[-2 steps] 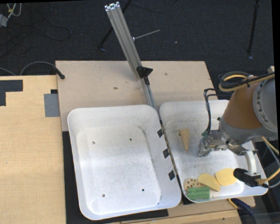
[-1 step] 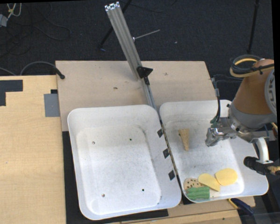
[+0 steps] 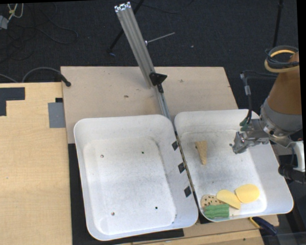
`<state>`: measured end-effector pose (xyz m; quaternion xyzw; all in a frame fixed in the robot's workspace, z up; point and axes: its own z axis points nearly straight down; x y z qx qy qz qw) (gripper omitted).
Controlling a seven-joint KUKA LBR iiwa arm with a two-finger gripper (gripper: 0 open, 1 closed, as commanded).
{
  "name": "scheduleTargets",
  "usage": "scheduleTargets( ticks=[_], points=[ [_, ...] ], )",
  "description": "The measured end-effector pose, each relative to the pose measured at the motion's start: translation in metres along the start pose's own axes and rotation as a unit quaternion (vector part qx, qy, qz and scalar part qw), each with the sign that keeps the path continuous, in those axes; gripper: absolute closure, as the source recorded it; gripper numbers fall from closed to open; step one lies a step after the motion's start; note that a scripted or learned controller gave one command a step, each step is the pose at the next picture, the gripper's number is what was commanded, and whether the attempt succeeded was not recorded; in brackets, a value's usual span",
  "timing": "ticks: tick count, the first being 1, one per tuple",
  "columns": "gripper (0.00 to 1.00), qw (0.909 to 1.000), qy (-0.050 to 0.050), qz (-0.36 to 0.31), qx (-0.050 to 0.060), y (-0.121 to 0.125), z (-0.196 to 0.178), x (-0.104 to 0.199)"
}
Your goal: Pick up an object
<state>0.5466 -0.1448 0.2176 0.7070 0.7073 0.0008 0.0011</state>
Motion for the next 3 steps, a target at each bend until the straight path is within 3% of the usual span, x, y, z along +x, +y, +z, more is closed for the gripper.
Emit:
scheduleTargets(
  ticks=[1, 3],
  points=[
    [1.0, 1.0, 0.0, 0.0, 0.0, 0.007, -0.045, -0.004],
    [1.0, 1.0, 0.002, -0.003, 0.004, 0.011, -0.049, 0.108]
  ],
)
